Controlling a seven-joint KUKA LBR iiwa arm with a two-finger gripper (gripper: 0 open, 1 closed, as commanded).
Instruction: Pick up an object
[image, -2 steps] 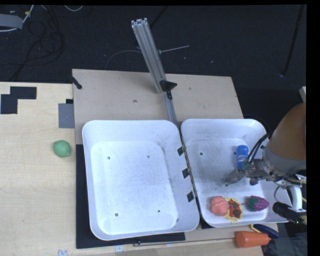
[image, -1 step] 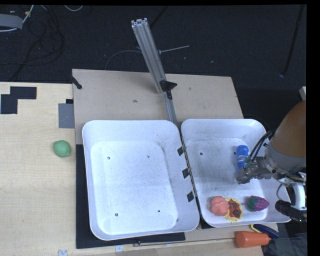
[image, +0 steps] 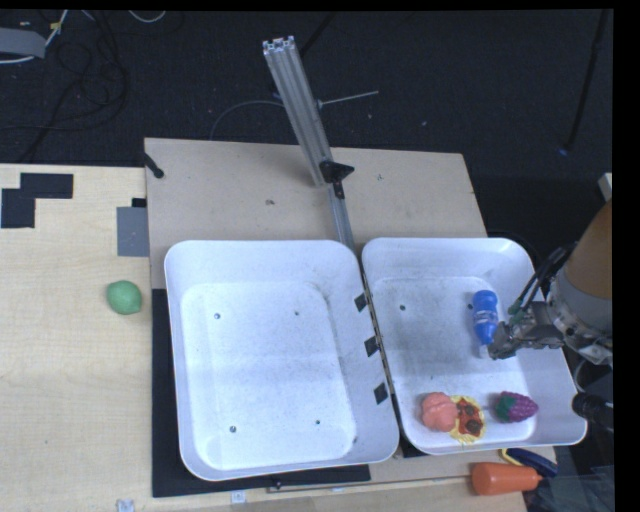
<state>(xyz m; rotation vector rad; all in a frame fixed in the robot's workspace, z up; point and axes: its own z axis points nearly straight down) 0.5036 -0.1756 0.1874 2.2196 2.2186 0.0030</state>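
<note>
We're closing in on the blue bottle (image: 485, 315), nothing lifted yet.
It lies in the right bin (image: 440, 262), right of centre; our gripper (image: 503, 346) sits just beside its lower end, and we can't tell its state. Grasp and lift remain.

Gripper (image: 503, 345) sits low in the right bin (image: 440, 262) — seemingly touching the blue bottle (image: 485, 315).

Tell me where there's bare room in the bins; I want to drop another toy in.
The left bin has a bare floor. In the right bin, the half beside the divider is free; the blue bottle, gripper, and bottom-edge toys crowd the rest.
</note>
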